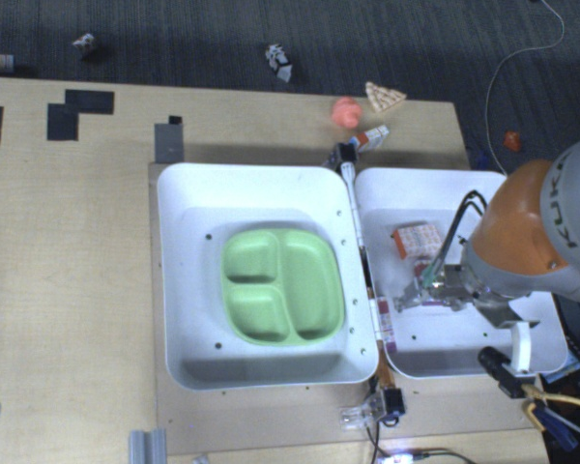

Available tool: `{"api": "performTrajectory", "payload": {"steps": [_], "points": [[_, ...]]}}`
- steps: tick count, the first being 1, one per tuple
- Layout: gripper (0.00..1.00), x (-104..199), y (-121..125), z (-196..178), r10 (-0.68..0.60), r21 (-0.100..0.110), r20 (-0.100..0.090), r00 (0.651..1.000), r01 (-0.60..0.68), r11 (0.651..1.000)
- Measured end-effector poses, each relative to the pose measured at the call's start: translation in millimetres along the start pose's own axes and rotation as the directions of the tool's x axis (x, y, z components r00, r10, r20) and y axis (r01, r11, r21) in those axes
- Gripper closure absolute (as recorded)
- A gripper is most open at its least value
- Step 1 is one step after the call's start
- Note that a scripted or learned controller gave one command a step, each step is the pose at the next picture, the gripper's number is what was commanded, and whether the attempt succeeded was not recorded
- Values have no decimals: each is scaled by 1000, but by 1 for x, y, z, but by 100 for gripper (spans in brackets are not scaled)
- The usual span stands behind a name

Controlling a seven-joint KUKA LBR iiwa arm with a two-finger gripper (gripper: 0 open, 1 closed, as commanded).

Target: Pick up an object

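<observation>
On the wooden tabletop [68, 259], the left white bin [188, 259] held a green three-compartment tray [280, 283] lying flat near its middle. Behind the bins, near the tabletop's far edge, sat a pink ball [346, 112] and, just right of it, a tan wedge-shaped piece [385, 96]. In the right bin [387, 196] a small red-and-white packet [417, 240] lay toward the back. Just below and to the right of the packet the claw [427, 288] hung low over the bin floor; how far it was open could not be told. The grey arm with its orange band [522, 230] reached in from the right.
</observation>
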State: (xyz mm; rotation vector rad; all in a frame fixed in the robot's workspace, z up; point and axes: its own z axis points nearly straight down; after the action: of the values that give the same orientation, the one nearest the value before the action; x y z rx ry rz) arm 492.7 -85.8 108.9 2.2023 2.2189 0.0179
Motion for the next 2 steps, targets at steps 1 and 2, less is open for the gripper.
{"api": "performTrajectory", "payload": {"steps": [1, 2], "points": [[0, 1, -4, 21, 7, 10, 0, 1000, -7, 1000], [100, 1, -2, 10, 4, 5, 0, 1000, -4, 1000]]}}
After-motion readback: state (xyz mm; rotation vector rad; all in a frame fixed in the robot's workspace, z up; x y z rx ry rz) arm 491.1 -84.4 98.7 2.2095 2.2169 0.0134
